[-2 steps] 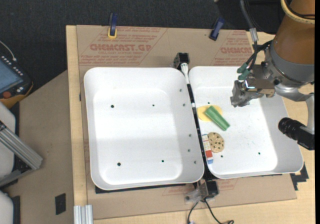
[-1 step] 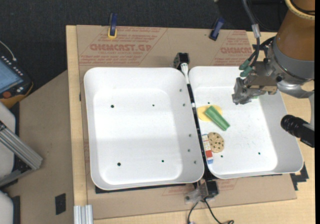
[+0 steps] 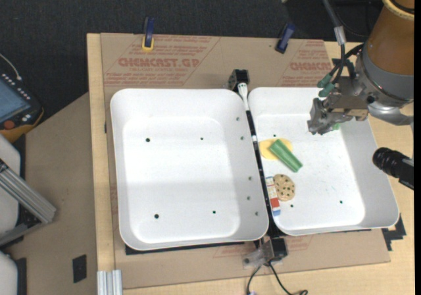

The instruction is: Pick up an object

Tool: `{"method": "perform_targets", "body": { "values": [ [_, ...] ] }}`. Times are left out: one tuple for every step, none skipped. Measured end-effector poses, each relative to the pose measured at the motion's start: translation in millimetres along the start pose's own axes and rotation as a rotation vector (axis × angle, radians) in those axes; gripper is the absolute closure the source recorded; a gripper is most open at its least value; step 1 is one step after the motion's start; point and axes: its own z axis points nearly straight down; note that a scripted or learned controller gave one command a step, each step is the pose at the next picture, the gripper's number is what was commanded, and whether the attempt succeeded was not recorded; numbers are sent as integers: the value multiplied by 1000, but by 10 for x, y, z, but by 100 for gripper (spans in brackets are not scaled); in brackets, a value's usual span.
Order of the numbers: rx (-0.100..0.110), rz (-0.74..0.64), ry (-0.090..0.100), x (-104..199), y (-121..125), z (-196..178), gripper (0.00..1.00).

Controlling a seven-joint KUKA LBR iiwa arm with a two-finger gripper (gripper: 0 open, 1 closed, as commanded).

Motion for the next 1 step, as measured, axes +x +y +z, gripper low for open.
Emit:
{"method": "perform_targets", "body": {
  "values": [
    [-2, 0, -1, 0, 8, -101, 100]
  ]
}}
